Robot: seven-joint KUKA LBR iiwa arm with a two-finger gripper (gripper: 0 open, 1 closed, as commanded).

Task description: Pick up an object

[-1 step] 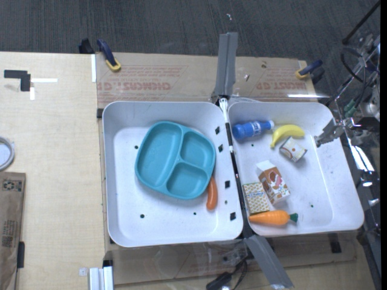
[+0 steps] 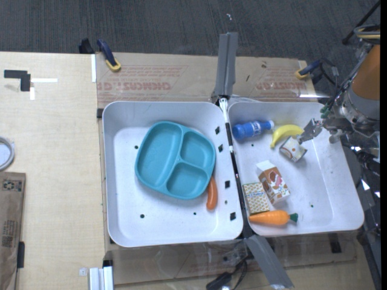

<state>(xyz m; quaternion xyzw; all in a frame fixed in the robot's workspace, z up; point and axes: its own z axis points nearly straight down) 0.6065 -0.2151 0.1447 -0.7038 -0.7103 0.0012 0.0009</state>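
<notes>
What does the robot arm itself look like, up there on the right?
The arm enters from the right edge: grey metal parts with an orange band above the wrist, and dark cables looping around it. At its tip sits a small silvery-grey gripper with thin metal fingers.

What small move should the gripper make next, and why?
Probably lower a little onto the small grey block. The gripper hangs just right of it in the right bin, with nothing visibly between its fingers, and the banana lies close by.

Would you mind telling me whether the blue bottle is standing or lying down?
Lying down: the blue bottle rests on its side in the right bin, beside the banana.
</notes>
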